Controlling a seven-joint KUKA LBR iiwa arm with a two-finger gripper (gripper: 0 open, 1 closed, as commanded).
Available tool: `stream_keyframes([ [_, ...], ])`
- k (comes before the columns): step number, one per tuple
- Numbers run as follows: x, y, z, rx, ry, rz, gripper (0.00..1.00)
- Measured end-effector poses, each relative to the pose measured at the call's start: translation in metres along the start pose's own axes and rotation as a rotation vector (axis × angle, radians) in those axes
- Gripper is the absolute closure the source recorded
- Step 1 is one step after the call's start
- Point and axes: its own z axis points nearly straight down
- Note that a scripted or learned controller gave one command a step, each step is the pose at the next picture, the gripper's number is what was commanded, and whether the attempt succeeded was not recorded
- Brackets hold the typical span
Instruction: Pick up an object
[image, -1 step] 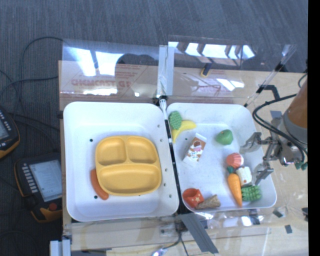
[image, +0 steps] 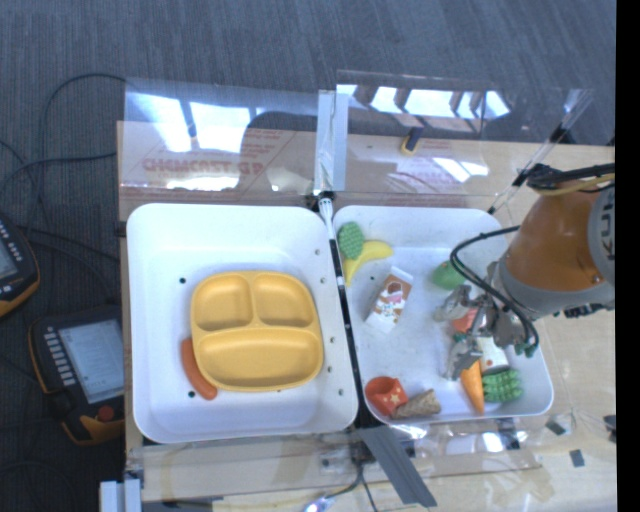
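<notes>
Arm's down low in the right white bin, over the toy pile.
Tool sits just above the orange plastic carrot by the bin's right wall; can't tell whether it's open or closed.

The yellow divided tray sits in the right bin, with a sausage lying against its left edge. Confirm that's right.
Not quite. The camera view shows the yellow divided tray in the left bin, not the right one. The rest stands: the sausage lies against the tray's left edge.
</notes>
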Motion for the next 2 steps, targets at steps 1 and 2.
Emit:
stream_keyframes([
  [1, 0.037, -0.013, -0.001, 0.003, -0.003, 0.042, 0.00],
  [2, 0.036, -0.013, -0.012, 0.007, -0.005, 0.040, 1.00],
])
